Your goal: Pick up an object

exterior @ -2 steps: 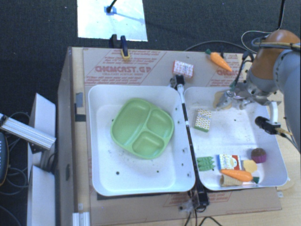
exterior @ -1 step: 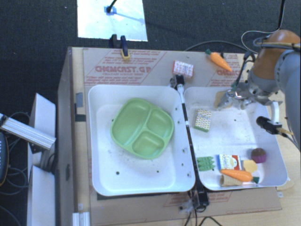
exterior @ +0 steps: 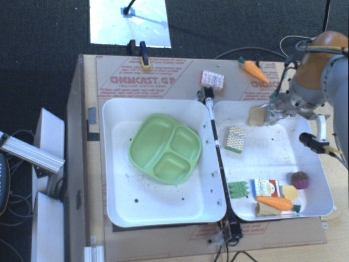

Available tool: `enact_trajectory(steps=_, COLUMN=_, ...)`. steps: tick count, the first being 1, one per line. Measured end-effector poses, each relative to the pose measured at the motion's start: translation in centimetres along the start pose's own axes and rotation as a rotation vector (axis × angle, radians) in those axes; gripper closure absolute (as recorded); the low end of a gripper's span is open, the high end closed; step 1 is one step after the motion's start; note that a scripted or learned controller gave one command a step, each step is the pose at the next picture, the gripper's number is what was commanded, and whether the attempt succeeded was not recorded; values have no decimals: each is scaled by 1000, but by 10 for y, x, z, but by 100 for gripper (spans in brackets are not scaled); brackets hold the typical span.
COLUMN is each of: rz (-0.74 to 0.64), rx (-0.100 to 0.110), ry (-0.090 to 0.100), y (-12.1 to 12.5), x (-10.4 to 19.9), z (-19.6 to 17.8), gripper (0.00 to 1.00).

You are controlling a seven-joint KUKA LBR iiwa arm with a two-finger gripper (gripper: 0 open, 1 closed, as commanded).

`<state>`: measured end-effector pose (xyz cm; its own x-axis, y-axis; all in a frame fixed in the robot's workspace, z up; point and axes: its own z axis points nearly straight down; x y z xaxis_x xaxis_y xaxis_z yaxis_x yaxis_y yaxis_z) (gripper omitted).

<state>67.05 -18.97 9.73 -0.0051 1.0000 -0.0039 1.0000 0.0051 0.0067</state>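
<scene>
Looking down on the bench, the camera view takes in 2 white bins side by side. The left bin [exterior: 117, 146] carries a green divided plate [exterior: 165, 148] with 3 compartments, lying near its middle. The right bin [exterior: 283, 149] has more in it: a small box with a dotted pattern [exterior: 235, 139] near the divider, and along the front wall a green leafy piece [exterior: 238, 189], a colourful carton [exterior: 265, 188], a carrot [exterior: 274, 203], a yellow piece [exterior: 290, 193] and a dark purple item [exterior: 299, 179].

From the right the grey arm [exterior: 319, 72] with its orange band reaches over the far corner of the right bin. Its gripper [exterior: 268, 115] sits low at the bin's back wall, right against a tan block [exterior: 256, 116]. Whether the block lies between the fingers or merely beside them cannot be told, and how wide the pincer stands cannot be told either.

Behind the bins, on the brown board, lie a second carrot [exterior: 255, 70] and a small red-and-white packet [exterior: 212, 79]. A black and yellow clamp [exterior: 143, 54] grips the board's far edge.
</scene>
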Motion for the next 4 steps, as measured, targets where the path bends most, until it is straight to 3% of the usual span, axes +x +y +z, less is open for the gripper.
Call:
enact_trajectory(steps=1, rz=-1, rx=1, ry=0, y=0, x=0, z=0, gripper=0)
enact_trajectory(steps=2, rz=3, rx=4, ry=2, y=-1, x=-4, z=11, gripper=0)
enact_trajectory(steps=3, rz=1, rx=0, ry=1, y=0, x=-4, z=0, gripper=100)
enact_trajectory(steps=4, rz=0, rx=0, ry=1, y=0, x=-4, z=0, gripper=0)
